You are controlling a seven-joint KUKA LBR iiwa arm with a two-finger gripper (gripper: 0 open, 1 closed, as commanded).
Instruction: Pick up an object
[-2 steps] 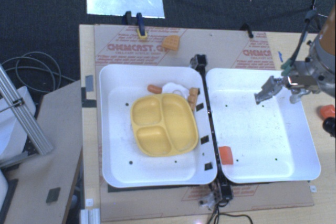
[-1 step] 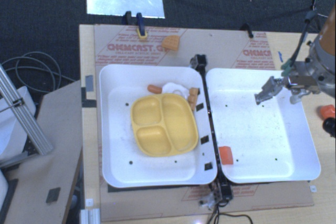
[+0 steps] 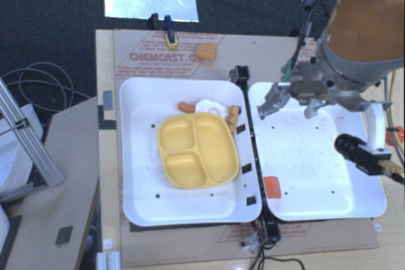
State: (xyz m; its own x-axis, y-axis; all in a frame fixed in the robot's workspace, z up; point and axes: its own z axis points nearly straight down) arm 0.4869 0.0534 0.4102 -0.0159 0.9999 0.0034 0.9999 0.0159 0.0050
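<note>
Gripper (image 3: pixel 288 105) hovers over right bin (image 3: pixel 329 199), jaws spread and empty; small orange block (image 3: pixel 271 186) there looks light and rigid, best pinched across flat sides.

A yellow three-compartment plate (image 3: pixel 197 152) lies flat at the centre of the left bin, left of frame centre. Just above it sit an orange sausage-shaped piece (image 3: pixel 186 107), a white piece (image 3: pixel 211 109) and a tan block (image 3: pixel 233 115). A small orange-red block (image 3: pixel 271 186) lies in the right bin's lower-left corner.
</note>
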